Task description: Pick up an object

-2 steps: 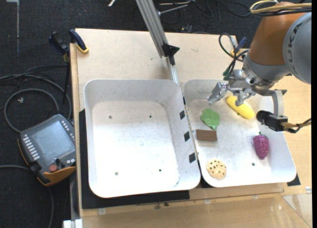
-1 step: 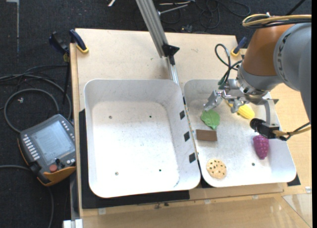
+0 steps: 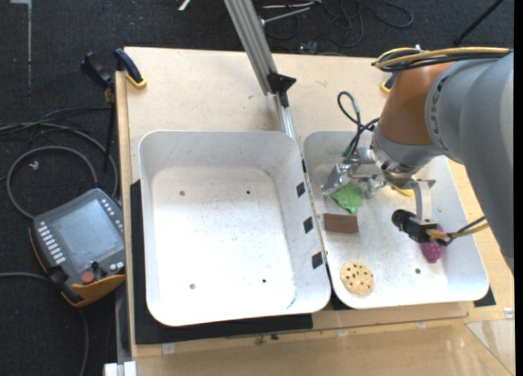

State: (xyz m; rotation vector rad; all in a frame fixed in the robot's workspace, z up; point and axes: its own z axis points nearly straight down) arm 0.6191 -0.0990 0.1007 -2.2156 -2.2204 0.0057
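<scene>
- Round tan cookie with dark specks, flat on the floor of the right bin, close to its front wall and to the edge shared with the left bin.
- Small purple lump further right in the same bin, well apart from the cookie.
- Brown block lying flat behind the cookie, near the inner wall, just in front of the green piece.
- Green piece, the nearest thing to pick, in the rear left part of the right bin, directly under the gripper and partly covered by it.
- Claw state: cannot tell; contact with the green piece cannot be told either.
- Brown block crowds the green piece on the near side; inner wall close on the left.
- Grey arm with orange band comes in from the right over the rear of the right bin.
- Left bin with bare, lightly speckled floor.
- Grey pendant with screen on the dark floor left of the bench.
- Slanted aluminium rail meets the bench behind the bins.
- Blue and yellow clamp at the far left bench corner.
</scene>
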